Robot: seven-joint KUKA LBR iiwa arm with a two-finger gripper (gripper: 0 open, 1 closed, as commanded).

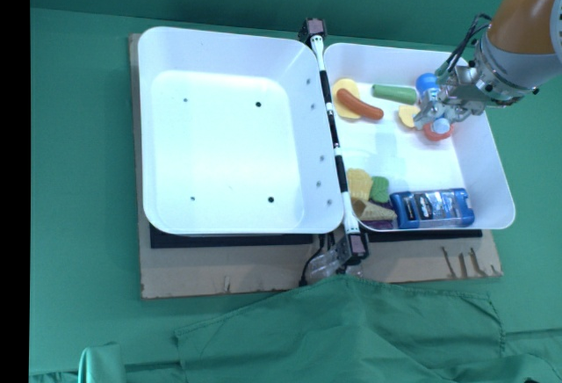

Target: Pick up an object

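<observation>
My gripper point(436, 116) is low over the far right part of the right bin point(492, 170). Directly under it lies a small red-orange round piece point(438, 133), partly hidden by it. A yellow piece point(407, 116) sits just to its left, and a blue round piece point(427, 83) shows against its upper side. A green cylinder point(393, 92) lies further left. Whether any piece is gripped is hidden.
A red sausage point(360, 104) rests on a yellow disc point(343, 94) near the divider. At the bin's front lie a yellow sponge point(358, 182), a green piece point(379, 189) and a blue packet point(431, 207). The left bin point(219, 135) stands beside it.
</observation>
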